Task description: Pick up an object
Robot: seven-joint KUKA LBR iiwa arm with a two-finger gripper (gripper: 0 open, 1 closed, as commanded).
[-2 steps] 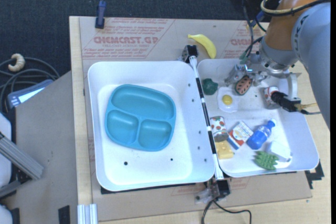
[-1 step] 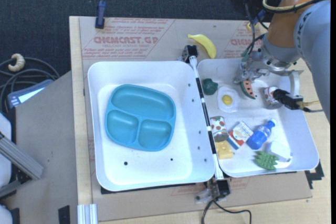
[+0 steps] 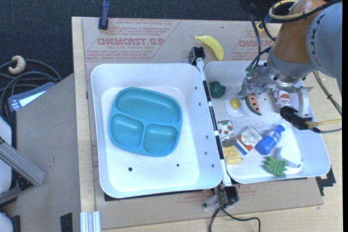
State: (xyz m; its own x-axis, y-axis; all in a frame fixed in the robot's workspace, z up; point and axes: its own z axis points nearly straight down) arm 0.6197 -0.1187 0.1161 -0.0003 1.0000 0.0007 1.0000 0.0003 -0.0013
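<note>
the arm was low over the right bin, at about 1 o'clock in it, so the step in hand looked like the reach down for a grab. the gripper hung just above the watermelon slice, and nothing showed between its fingers. i could not tell if the pincer was apart or together, as the wrist hid it.

the watermelon slice lay near the middle top of the right bin, just to the 3 o'clock side of the little yellow egg toy. its long side ran from about 11 o'clock to 5 o'clock, with the green curved edge on the 7 o'clock side.

next, i think the pincer would need to drop straight down and close across the short way of the slice, without bumping the egg toy.
</note>
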